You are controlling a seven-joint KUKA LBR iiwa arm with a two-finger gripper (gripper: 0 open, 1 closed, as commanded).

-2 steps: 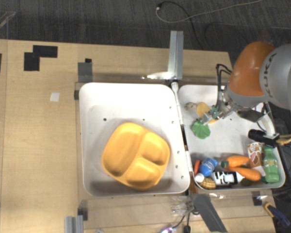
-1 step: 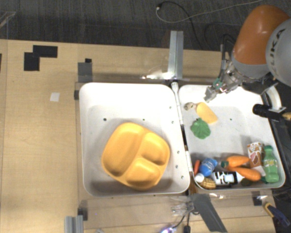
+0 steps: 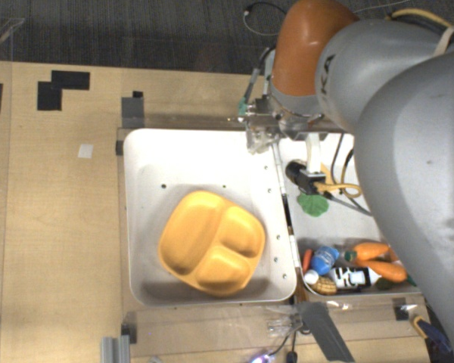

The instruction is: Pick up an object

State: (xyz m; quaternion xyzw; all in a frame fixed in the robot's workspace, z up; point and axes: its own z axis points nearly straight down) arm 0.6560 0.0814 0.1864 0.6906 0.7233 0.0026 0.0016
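Yellow lobed object (image 3: 212,242) in left bin (image 3: 147,203), jaws at bin's far corner, state unclear.

You have two bins side by side on the surface (image 3: 53,225). In the left bin (image 3: 147,203), a sectioned dish (image 3: 212,240) sits toward the near wall. In the right bin (image 3: 337,221), a leaf-shaped piece (image 3: 313,204) lies by the dividing wall; nearer you, a carrot (image 3: 378,252) lies just behind a bottle (image 3: 356,277).

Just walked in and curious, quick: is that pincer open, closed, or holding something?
Pincer: cannot be told whether open or closed from this view; no object seen gripped in it.
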